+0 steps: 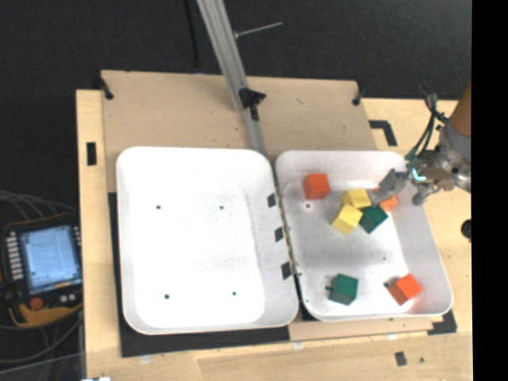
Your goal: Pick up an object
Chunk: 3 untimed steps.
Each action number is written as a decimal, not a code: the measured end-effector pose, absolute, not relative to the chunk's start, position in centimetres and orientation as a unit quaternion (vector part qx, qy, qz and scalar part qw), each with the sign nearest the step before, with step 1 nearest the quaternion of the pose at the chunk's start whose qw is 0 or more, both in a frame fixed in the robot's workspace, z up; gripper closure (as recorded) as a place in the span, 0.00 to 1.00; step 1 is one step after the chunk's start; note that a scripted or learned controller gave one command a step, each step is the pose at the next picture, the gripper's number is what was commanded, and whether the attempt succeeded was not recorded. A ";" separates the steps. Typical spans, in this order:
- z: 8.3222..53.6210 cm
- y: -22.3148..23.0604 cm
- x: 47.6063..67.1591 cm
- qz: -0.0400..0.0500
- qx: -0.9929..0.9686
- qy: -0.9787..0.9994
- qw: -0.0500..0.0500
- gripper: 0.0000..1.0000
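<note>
The right bin (429,244) holds several small blocks. An orange cube (317,186) lies near its back left. A cluster sits in the middle: two yellow cubes (357,198) (345,220), a dark green cube (373,218) and a small orange piece (389,203) partly hidden beneath the gripper's left finger. Another green cube (343,289) and an orange cube (405,289) lie near the front. My gripper (405,190) hangs over the bin's back right, just right of the cluster, open with nothing between its fingers.
The left bin (131,213) lies beside the right one, with a row of black clips (282,232) between them. A slanted metal pole (230,62) rises behind the bins. A pendant with a lit screen (44,260) lies off the bench at left.
</note>
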<state>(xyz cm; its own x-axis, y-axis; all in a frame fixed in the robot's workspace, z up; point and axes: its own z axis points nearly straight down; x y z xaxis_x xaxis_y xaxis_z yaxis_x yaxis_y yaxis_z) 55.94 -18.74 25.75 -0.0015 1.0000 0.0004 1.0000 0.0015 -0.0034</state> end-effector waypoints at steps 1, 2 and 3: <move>26.0 -18.7 56.0 0.000 -0.706 -0.708 -0.001 0.00; 21.7 -18.6 56.4 0.001 -0.707 -0.707 0.001 0.00; 16.5 -19.2 55.4 0.002 -0.708 -0.707 0.001 0.00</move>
